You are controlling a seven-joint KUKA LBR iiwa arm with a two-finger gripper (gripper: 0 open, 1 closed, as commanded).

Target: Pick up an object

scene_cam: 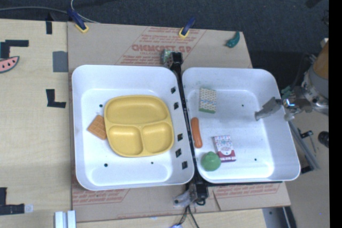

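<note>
Cardboard-topped surface (155,48): pincer (265,111), grip state unclear, should descend squarely over the green ball (210,161), avoiding the bin wall (286,131).

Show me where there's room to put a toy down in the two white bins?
Right bin: bare floor in the middle, between the speckled packet, the red-and-white box and the gripper. It is crowded along the left side, with the orange sausage and green ball. Left bin: the yellow tray leaves only strips around it.
</note>
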